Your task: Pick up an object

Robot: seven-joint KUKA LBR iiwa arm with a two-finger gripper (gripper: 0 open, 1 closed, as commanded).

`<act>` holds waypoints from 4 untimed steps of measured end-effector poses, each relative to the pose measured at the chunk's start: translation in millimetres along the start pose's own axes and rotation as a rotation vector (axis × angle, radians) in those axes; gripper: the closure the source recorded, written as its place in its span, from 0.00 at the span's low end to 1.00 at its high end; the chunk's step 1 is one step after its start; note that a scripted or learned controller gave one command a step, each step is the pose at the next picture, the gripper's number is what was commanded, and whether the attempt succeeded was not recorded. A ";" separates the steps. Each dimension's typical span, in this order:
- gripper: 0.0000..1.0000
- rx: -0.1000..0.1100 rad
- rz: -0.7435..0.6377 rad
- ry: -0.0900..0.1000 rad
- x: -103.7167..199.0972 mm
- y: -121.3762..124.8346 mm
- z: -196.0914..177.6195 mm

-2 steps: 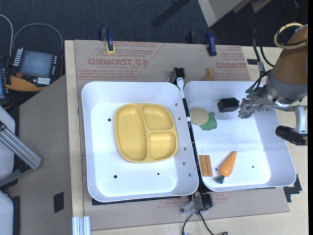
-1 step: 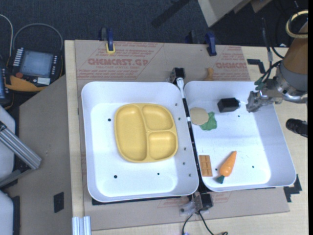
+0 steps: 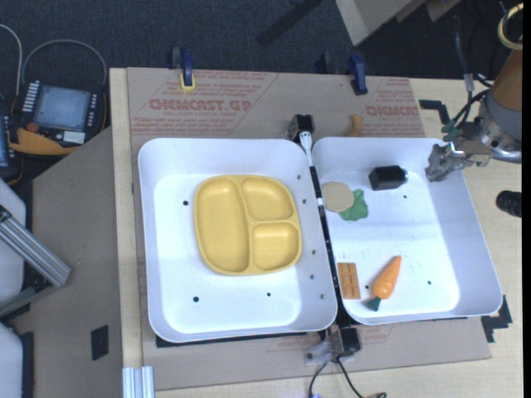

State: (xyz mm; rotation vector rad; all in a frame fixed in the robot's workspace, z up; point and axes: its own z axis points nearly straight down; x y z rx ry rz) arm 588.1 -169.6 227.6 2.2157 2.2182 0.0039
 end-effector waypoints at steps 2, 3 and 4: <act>1.00 0.009 -0.005 0.006 112.1 -17.1 3.8; 1.00 0.009 -0.006 0.006 171.8 -22.9 5.0; 1.00 0.009 -0.005 0.005 218.4 -39.2 -5.3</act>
